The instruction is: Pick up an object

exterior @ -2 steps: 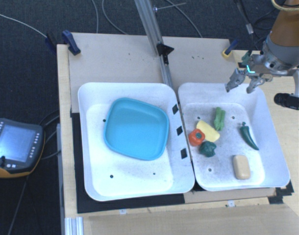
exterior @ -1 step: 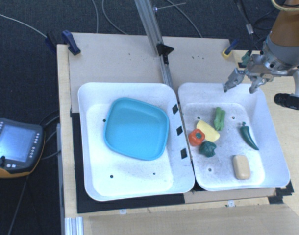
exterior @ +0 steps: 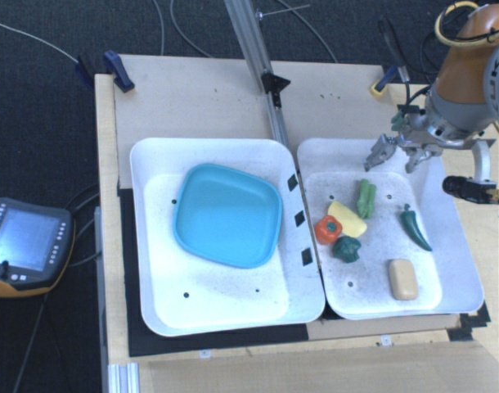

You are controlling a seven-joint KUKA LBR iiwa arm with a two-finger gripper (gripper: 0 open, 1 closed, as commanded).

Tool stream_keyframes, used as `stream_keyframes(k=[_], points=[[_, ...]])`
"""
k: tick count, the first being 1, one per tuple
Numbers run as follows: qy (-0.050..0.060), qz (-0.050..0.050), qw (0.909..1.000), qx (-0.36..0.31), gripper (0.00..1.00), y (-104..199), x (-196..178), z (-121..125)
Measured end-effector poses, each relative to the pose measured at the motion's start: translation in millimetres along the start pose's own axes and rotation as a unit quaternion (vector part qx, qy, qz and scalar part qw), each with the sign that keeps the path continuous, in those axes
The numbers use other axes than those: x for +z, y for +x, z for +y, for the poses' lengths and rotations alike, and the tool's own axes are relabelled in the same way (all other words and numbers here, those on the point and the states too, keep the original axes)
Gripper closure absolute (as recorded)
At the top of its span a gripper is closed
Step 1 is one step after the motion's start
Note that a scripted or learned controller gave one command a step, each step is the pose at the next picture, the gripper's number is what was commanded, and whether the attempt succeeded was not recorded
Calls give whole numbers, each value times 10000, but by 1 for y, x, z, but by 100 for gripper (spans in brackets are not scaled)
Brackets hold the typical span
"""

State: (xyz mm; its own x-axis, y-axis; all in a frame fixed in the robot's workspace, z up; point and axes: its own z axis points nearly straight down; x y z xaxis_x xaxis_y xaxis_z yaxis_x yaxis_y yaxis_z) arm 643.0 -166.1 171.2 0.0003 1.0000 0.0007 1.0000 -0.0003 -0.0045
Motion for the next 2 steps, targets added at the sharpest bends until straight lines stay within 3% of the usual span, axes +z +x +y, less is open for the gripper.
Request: stream_keyframes(k=[1, 2], points=[[2, 0, 10000, -2, 0, -5, 60, 3], [-18, -4, 10000, -4, 0, -5, 76, 3]])
